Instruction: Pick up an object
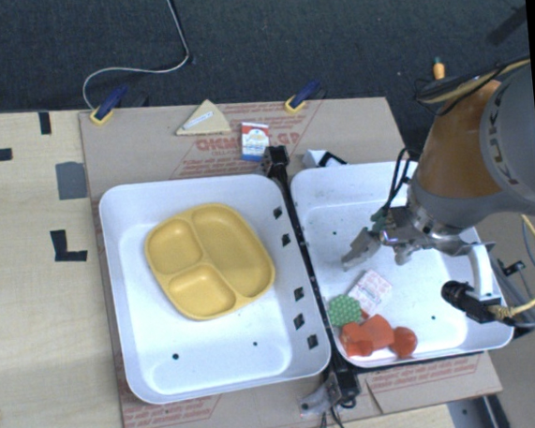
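While pincer [376, 242] hangs spread, white packet [371, 290] below lies diagonal, upper-right to lower-left.

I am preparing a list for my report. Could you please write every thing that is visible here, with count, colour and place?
shallow white plastic bins: 2, white, side by side on the bench
yellow three-compartment plastic plate: 1, yellow, in the left bin
red-orange lumpy toy pieces: a cluster, count unclear, right bin, near edge
green dotted round piece: 1, green, touching the red cluster
small white packet with pink print: 1, right bin, below the hand
small red and white carton: 1, on cardboard behind the bins
tan triangular wedge: 1, on cardboard
blue clamps: 2, cardboard's far edge
hand: 1, grey, over the right bin
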Controlling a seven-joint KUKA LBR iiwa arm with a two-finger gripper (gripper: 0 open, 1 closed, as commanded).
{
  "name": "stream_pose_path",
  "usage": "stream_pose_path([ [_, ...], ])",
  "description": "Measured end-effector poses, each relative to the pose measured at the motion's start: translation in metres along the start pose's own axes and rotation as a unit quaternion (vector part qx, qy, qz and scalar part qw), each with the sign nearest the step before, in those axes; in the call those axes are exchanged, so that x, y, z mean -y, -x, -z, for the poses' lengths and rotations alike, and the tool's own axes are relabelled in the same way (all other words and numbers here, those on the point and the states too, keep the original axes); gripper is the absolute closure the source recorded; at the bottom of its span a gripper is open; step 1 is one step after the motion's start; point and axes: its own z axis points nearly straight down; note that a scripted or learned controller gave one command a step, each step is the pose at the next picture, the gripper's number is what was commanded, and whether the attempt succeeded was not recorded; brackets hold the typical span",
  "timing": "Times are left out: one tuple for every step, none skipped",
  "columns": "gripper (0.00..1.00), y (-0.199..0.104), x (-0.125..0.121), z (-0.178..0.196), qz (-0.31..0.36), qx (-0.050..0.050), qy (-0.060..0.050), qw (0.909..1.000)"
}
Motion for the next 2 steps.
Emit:
stream_pose_path([
  [0.0, 0.011, 0.013, -0.094, -0.001, 0.003, 0.008, 1.0],
  [0.0, 0.095, -0.018, 0.015, -0.001, 0.002, 0.002, 1.0],
])
